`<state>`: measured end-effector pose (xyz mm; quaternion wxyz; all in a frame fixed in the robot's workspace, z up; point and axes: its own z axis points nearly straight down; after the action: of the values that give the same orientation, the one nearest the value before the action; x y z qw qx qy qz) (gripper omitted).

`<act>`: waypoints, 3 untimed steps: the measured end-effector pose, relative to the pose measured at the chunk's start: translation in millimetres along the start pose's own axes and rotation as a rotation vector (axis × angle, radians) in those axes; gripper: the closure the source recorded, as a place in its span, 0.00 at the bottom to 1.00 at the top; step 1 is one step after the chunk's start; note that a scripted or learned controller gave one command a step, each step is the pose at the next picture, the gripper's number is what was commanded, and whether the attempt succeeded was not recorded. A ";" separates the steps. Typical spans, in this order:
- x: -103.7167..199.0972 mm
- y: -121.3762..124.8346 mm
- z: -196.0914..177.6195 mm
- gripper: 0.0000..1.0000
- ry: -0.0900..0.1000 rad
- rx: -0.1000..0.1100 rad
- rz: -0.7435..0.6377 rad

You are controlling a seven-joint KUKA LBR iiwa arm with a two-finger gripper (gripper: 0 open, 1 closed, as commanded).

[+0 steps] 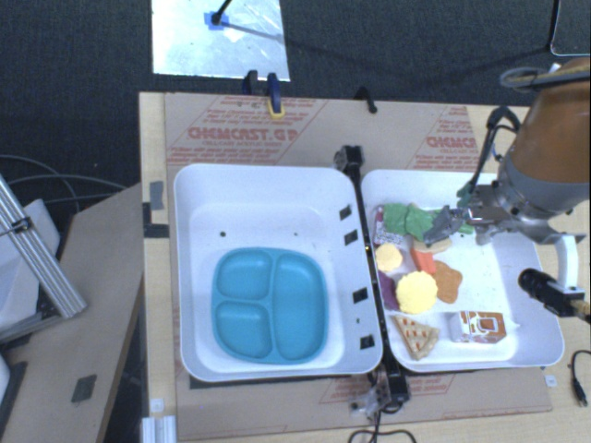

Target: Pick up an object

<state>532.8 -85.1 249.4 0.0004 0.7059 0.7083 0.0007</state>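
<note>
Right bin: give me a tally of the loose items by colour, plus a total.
Green: 1, the leafy piece
Yellow: 2, a small one and a round one
Orange or red: 2, a stick and a flat piece
Purple: 1, partly hidden
Waffle-patterned wedge: 1
White and orange carton: 1
Total: 8

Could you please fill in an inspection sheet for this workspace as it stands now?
Surface: bench bearing left bin and right bin side by side on a printed board.
Job's things: toy foods clustered in the right bin: green leaf, yellow ball, waffle slice, small carton.
Clutter: blue divided tray in the left bin.
Grippers: gripper low over the green leaf; finger state unclear.
Cables: black cables on the floor at left.
Surroundings: shiny sheet on dark carpet; metal frame at left.
</note>
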 end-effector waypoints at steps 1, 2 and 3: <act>22.7 12.7 68.7 0.00 0.001 0.004 -0.003; -14.8 24.0 131.7 0.00 -0.001 0.002 0.004; -19.2 -4.1 164.3 0.00 0.000 -0.004 0.004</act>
<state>529.1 -104.3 85.1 0.0019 0.7073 0.7069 0.0021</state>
